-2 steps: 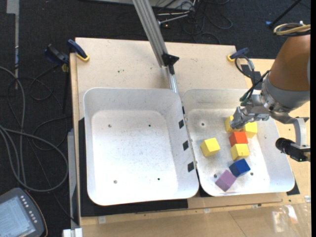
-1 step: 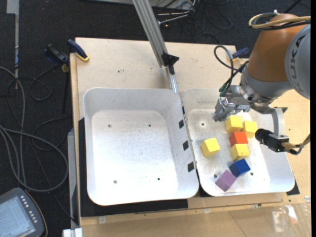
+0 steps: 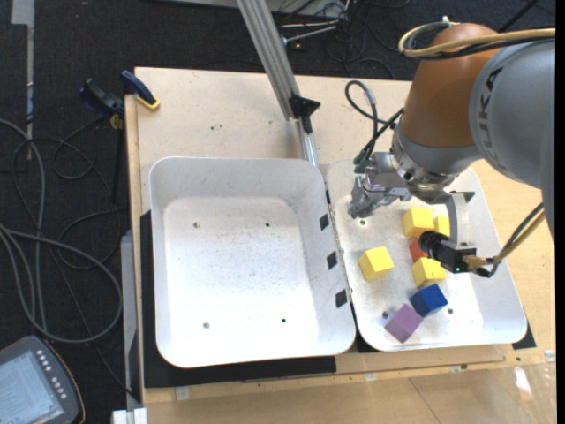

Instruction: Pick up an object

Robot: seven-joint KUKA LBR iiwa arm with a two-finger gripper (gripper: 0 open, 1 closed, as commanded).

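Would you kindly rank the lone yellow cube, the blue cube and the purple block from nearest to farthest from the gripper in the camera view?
From the gripper:
1. The lone yellow cube, just below it, in the middle of the right bin.
2. The blue cube, farther down and to the right.
3. The purple block, lowest, beside the blue cube near the bin's front edge; close to second place, but slightly farther.

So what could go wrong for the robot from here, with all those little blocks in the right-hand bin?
1. The blue block and purple block sit touching, with a yellow block close above, so a grab there might catch two or knock one aside.
2. The gripper hangs near the right bin's upper left corner, where closing may catch nothing.
3. The lone yellow block could slide when nudged.
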